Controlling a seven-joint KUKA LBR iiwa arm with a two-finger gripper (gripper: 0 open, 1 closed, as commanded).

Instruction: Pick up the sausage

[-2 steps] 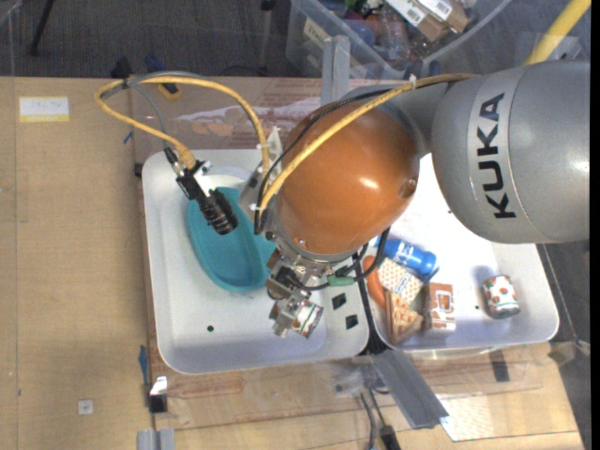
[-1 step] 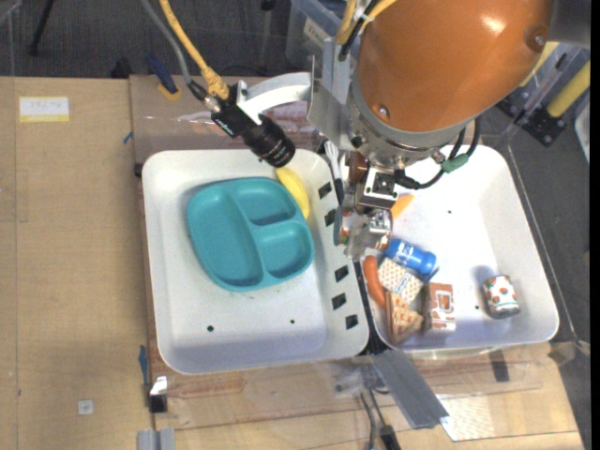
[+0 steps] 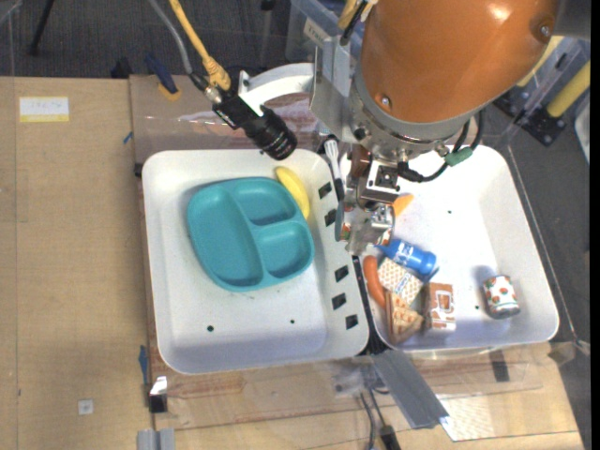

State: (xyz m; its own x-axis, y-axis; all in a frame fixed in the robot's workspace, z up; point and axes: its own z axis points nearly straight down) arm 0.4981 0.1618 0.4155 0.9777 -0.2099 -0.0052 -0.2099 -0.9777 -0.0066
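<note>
Not picked yet: sausage (image 3: 372, 280) lying at right bin's (image 3: 525, 242) left wall, gripper (image 3: 362, 231) just above, grip state unreadable.

counted two white bins (image 3: 178, 336), one teal divided plate (image 3: 248, 232), one banana (image 3: 293, 190), one sausage (image 3: 374, 281), one small can (image 3: 501, 295).

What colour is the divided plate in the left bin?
Teal, seen clearly in the camera view: divided plate.
</note>
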